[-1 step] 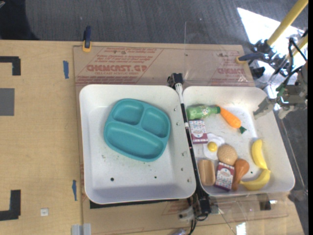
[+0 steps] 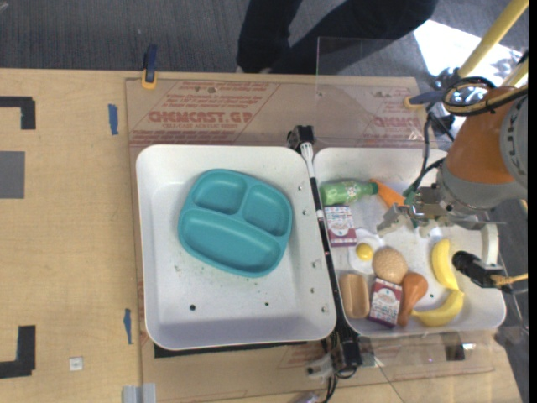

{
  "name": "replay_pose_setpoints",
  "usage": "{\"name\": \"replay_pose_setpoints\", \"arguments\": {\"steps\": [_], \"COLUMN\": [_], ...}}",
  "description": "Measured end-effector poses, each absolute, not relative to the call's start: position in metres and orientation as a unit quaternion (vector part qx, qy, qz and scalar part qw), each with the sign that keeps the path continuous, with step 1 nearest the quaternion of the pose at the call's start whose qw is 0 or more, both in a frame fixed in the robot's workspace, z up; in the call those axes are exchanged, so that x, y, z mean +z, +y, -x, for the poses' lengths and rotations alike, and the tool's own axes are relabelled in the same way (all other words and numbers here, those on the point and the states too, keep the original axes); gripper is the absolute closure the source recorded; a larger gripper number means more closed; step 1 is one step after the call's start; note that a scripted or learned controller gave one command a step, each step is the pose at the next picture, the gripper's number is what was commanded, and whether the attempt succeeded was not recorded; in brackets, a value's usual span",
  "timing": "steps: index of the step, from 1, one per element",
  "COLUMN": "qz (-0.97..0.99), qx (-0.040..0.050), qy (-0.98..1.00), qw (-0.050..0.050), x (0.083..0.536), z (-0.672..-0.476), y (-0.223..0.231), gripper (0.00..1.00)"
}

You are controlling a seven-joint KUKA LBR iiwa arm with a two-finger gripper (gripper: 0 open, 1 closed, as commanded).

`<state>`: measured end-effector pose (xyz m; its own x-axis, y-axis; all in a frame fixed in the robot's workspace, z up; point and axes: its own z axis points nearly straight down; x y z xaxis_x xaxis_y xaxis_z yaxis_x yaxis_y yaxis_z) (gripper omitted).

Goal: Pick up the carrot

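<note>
Gripper (image 2: 401,217) poised low over the right bin (image 2: 497,309), just beside the carrot (image 2: 388,195).

Fingers spread apart with nothing between them, tips hanging just below the orange carrot, which lies near the right bin's far edge, its tip touching the cap end of a green bottle (image 2: 346,192). Beneath the bottle, against the bin's left wall, a small red-and-white carton (image 2: 340,225). Toward the near edge: a fried egg (image 2: 363,253), a round bun (image 2: 389,264), a hot-dog roll (image 2: 355,295), a second red carton (image 2: 385,302), a brown drumstick (image 2: 411,292) and a yellow banana (image 2: 445,285) curving along the near right corner. In the left bin (image 2: 159,250), a teal divided plate (image 2: 236,222) resting toward the far half, tilted askew to the walls.
</note>
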<state>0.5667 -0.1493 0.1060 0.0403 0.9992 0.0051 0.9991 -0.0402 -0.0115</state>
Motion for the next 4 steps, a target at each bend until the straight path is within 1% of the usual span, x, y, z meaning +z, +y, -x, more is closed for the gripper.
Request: {"name": "replay_pose_setpoints", "arguments": {"steps": [1, 2, 3, 4], "qz": [0.729, 0.811, 0.81, 0.809], "qx": [-0.001, 0.0115, 0.02, 0.0227], "qy": [-0.685, -0.585, -0.587, -0.587], "qw": [-0.002, 0.005, 0.008, 0.01], "x": [0.088, 0.087, 0.096, 0.094], "z": [-0.624, -0.663, -0.66, -0.658], "y": [-0.173, -0.15, -0.152, -0.151], "gripper": [0.0, 0.0, 1.0, 0.0]}}
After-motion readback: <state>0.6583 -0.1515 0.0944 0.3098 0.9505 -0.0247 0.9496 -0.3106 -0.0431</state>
